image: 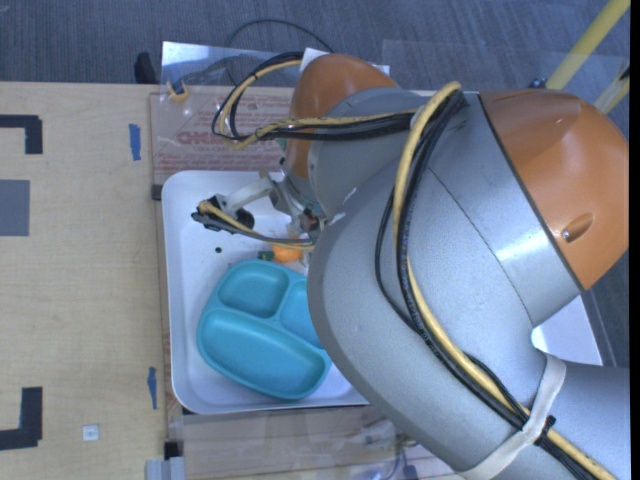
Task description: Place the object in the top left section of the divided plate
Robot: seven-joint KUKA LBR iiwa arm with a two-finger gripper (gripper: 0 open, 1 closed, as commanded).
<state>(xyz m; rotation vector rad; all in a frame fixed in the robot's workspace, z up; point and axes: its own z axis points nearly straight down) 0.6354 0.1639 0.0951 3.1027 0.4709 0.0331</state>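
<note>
From my remote station, the grey arm [470,298] blankets the right side, leaving open white bin [185,228] floor only along the left wall. The blue divided plate [255,338] lies near the bin's lower edge, a small orange object [287,254] just above its rim, beneath the gripper [295,230].

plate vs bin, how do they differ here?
Colour: the plate is blue, the bin white. Layout: the plate is split into sections, the bin is one open well. Outline: the plate has rounded edges, the bin straighter sides. Placement: the plate lies inside the bin, toward its lower end, and the bin rests on the bench. Both are shallow and partly hidden by the arm.
</note>
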